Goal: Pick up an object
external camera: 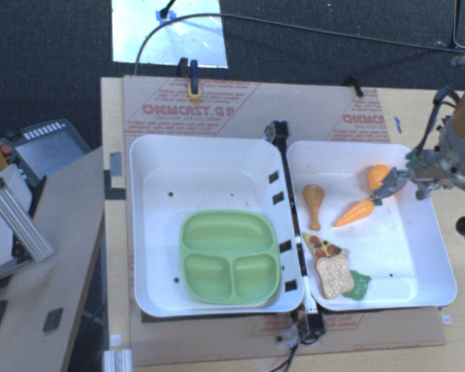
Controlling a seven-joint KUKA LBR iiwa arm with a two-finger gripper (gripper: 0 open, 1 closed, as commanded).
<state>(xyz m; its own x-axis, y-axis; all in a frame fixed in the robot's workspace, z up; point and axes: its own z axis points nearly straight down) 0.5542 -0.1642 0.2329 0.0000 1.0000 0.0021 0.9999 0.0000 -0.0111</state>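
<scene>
- The desk (240, 103) carries two shallow white bins side by side on a sheet of printed brown cardboard (209, 107).
- The left bin (151, 208) holds a green divided plate (229, 256), which lies toward the bin's near right corner with its three compartments facing up.
- The right bin (426, 254) holds the toy food.
- An orange round fruit (377, 176) sits near the far right corner of the right bin.
- A toy carrot (353, 212) lies just in front of the fruit, slanting across the middle of the bin with its thick end toward the right.
- A toy drumstick (314, 204) lies left of the carrot, near the bin's left wall, running front to back.
- A pizza slice (324, 246) lies near the bin's near left corner, touching a slice of toast (335, 276) just in front of it.
- A green leaf (359, 285) sticks out from under the toast's right side.
- The arm comes in over the right bin's far right edge, and its gripper (390, 183) sits right beside the orange fruit and just above the carrot's thick end.
- The jaws are too small and dark to read; I cannot tell whether they are apart or together, or whether they clamp anything.
- A yellow clamp (194, 86) pins the cardboard at the desk's far edge.
</scene>
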